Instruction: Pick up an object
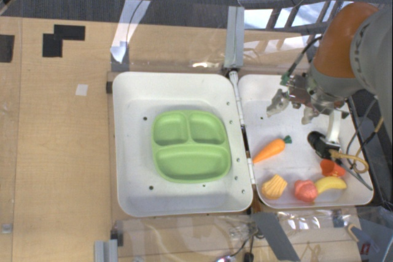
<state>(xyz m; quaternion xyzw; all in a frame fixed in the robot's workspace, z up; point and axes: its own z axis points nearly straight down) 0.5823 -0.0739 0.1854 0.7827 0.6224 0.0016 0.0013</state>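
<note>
The gripper (293, 108) hangs over the back part of the right bin (258, 95), and its two metal fingers are spread apart, with nothing between them. One finger (276, 104) points to the left, the other points down toward the front. Above it the wrist carries a round orange band (344, 40), and the grey arm (377, 52) comes in from the right, bent downward over the bin. Near the gripper, toward the front, lies a carrot (269, 151), a smooth orange cone with a small green top, placed at a slant. Along the front wall are a yellow corn (274, 186) with a bumpy surface, a round red fruit (305, 191) and a curved yellow banana (331, 184), the last two touching. The left bin (132, 132) holds a green plate (190, 146), smooth plastic with three compartments and rounded corners.
</note>
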